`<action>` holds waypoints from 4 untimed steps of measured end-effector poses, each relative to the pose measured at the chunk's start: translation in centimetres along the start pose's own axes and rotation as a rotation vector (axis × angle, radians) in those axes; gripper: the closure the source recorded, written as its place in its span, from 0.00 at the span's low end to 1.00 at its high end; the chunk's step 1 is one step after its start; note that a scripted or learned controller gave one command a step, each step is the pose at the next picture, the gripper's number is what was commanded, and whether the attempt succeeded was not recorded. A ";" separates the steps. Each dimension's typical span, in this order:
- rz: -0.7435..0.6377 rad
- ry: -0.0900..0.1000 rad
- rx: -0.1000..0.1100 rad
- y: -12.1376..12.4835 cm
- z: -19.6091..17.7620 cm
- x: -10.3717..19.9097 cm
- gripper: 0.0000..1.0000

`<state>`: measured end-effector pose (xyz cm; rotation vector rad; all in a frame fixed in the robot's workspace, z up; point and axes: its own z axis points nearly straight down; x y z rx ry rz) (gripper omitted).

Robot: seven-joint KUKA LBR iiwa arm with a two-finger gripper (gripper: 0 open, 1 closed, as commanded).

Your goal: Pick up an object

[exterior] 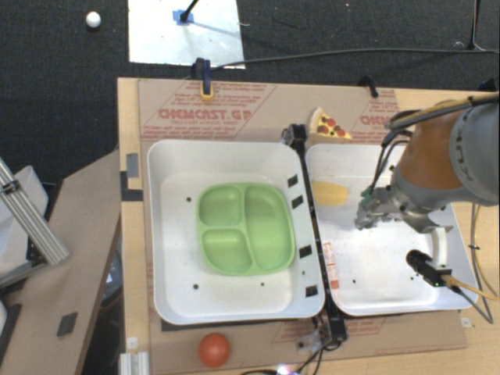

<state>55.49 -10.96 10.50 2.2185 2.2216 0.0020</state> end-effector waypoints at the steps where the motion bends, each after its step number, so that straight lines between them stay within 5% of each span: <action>1: -0.002 -0.001 -0.005 0.4 -6.4 -0.1 1.00; 3: -0.003 -0.001 -0.005 0.9 -17.5 -0.5 1.00; 4: -0.008 0.002 0.001 0.2 -17.3 5.1 1.00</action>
